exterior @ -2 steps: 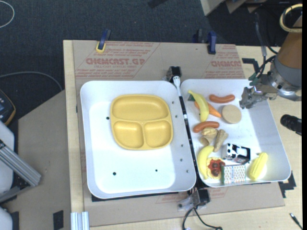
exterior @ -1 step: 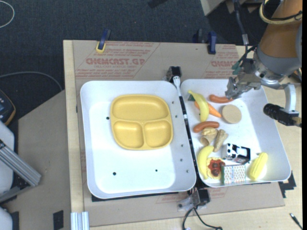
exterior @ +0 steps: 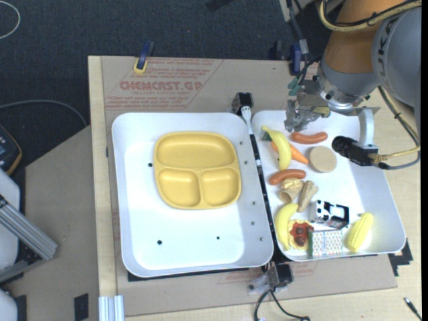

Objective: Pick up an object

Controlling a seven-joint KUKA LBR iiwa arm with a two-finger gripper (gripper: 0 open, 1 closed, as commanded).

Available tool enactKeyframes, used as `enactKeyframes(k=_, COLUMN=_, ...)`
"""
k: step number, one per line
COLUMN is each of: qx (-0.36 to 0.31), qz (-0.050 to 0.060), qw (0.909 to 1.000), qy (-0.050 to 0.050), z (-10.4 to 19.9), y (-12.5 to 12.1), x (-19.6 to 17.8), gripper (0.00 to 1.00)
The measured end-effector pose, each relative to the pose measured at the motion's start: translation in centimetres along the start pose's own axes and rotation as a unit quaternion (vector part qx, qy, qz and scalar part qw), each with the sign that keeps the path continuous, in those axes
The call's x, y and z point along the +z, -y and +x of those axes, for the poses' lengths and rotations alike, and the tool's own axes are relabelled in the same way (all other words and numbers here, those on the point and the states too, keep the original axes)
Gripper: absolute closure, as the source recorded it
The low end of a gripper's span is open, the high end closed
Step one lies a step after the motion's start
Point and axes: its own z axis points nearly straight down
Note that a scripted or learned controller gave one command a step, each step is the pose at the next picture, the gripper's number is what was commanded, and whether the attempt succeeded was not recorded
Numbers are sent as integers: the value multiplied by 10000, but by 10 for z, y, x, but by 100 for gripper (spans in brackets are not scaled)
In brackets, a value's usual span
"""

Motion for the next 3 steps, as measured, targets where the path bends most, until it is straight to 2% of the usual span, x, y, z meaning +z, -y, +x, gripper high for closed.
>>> enactKeyframes(k=1, qx=28, qz=-4, qw=10000, qy=8, z=-3, y=2, x=-13, gripper=100)
enactKeyframes(k=2, qx=34, qz=30, qw=10000, qy=3, z=1, y=11, x=-9, gripper=100)
enactKeyframes(k=3, qx=37, qz=12, qw=10000, qy=12, z=-7, y=-3, x=4, gripper=100)
